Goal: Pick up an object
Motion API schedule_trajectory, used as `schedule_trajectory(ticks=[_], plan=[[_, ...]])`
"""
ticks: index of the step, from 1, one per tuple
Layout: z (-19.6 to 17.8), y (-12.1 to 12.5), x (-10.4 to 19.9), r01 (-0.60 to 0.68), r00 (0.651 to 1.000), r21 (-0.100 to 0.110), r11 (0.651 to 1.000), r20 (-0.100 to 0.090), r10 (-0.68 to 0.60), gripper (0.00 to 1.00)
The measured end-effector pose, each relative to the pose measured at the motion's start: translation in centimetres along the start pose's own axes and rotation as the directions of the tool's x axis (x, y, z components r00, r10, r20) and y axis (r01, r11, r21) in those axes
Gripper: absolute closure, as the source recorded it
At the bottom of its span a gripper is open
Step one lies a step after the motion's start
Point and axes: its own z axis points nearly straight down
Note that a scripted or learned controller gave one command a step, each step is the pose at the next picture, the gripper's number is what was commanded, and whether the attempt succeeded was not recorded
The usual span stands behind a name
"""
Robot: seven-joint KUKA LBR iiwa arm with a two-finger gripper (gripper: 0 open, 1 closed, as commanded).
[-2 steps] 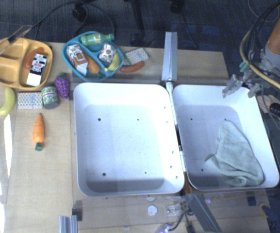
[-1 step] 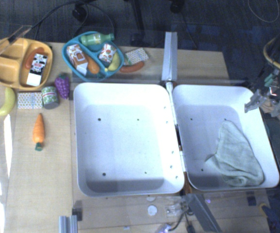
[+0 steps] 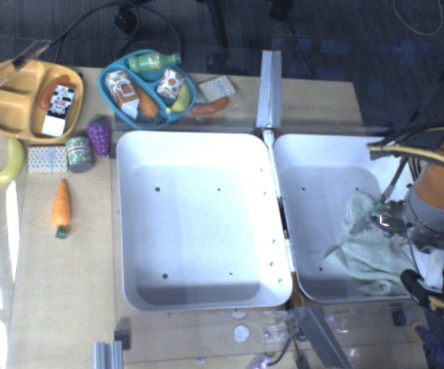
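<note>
At far left on the bench sit a yellow tray (image 3: 21,102), a banana (image 3: 8,164) and a carrot (image 3: 61,207); a blue tray (image 3: 114,91) of toy food lies at upper left-centre. The left bin (image 3: 198,221) takes the middle of the frame. In the right bin (image 3: 322,167), a crumpled pale cloth (image 3: 368,256) lies toward its lower right. The arm (image 3: 437,194) hangs over the cloth at the right edge, and the gripper (image 3: 383,220) meets the cloth's top; whether the jaws are open or closed I cannot tell.
</note>
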Motion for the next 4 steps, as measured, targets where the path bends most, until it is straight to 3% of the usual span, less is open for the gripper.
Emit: schedule_trajectory(ticks=[1,2,3,4], plan=[[0.7,7.0,1.6,0.060,0.998,-0.010,0.998,0.001,-0.060,0.00],[-5.6,10.0,1.7,0.252,0.968,0.008,0.968,-0.002,-0.252,0.00],[0.2,2.2,0.6,0.299,0.954,-0.003,0.954,0.002,-0.299,0.00],[0.6,0.2,-2.2,0.351,0.936,-0.014,0.936,0.002,-0.351,0.00]])
